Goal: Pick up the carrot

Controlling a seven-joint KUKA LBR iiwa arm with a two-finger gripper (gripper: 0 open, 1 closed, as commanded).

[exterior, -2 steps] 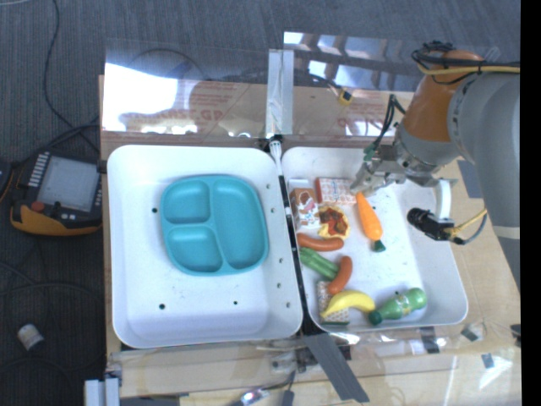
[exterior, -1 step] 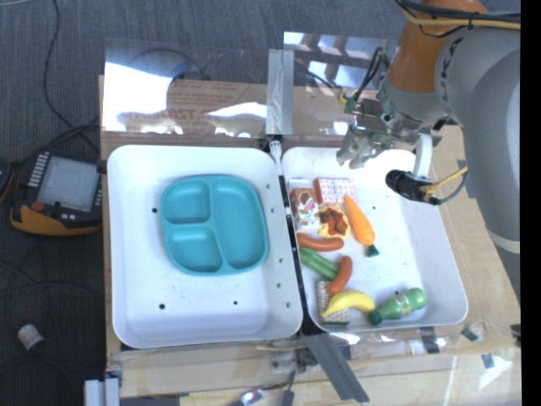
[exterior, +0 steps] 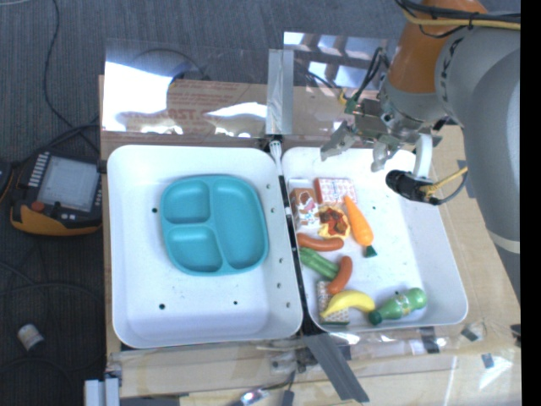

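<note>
Nearest the camera, along the front wall of the right bin (exterior: pixel 439 307), lie a yellow banana (exterior: pixel 351 302) and a green bottle-shaped piece (exterior: pixel 397 304), both smooth and glossy like moulded plastic. Behind them sit a red sausage-shaped piece (exterior: pixel 341 271), a green cucumber (exterior: pixel 318 264), a longer reddish sausage (exterior: pixel 322 244) and a small printed box (exterior: pixel 332 189) with mixed red and brown items beside it.

The carrot (exterior: pixel 358 221) lies in the middle of the right bin, just right of that cluster and touching or nearly touching it. It is orange, smooth and tapered, with a small green tip at the end nearer the camera. Its long axis runs from the bin's back left to its front right, at a slight slant.

The gripper (exterior: pixel 362 145) hangs over the back edge of the right bin, well apart from the carrot. Its two fingers are spread wide and nothing is between them. The carrot lies forward of the gripper, towards the camera and almost directly in line with it. In my judgement the coming move is a short travel towards the front, a descent, and a turn of the wrist so the fingers close across the carrot's narrow width, on the side clear of the cluster.

The left bin (exterior: pixel 135 294) holds a turquoise divided plate (exterior: pixel 213 224), matte and rounded.
</note>
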